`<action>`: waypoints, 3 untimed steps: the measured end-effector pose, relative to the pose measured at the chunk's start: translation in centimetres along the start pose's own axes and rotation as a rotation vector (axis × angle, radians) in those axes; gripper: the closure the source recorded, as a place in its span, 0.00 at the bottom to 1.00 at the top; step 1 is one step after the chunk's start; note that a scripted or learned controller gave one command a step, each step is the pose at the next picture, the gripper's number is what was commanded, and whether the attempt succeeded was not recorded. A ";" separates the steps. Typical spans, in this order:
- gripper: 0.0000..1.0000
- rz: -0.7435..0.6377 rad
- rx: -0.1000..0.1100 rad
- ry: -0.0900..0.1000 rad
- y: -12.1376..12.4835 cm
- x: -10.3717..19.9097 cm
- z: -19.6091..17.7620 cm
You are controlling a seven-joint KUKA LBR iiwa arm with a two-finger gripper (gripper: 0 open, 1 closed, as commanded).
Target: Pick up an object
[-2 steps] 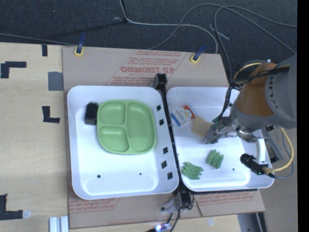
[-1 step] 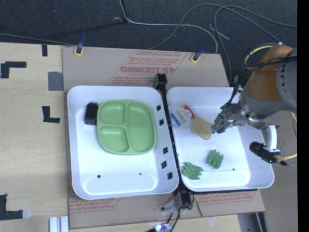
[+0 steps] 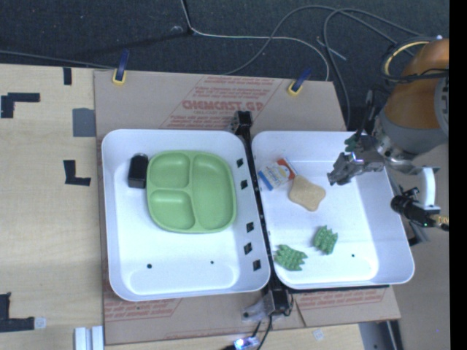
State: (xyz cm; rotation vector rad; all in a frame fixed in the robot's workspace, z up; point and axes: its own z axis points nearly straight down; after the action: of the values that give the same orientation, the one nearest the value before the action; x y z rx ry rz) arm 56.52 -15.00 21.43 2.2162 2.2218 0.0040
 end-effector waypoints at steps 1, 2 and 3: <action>1.00 0.001 0.005 0.001 0.0 0.1 0.1; 1.00 -0.004 0.005 0.003 1.4 4.8 -0.9; 1.00 -0.003 0.005 0.002 2.5 9.0 -0.8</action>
State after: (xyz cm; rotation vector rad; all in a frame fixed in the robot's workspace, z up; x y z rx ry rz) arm 59.02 -5.98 22.24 2.2162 2.2292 0.0004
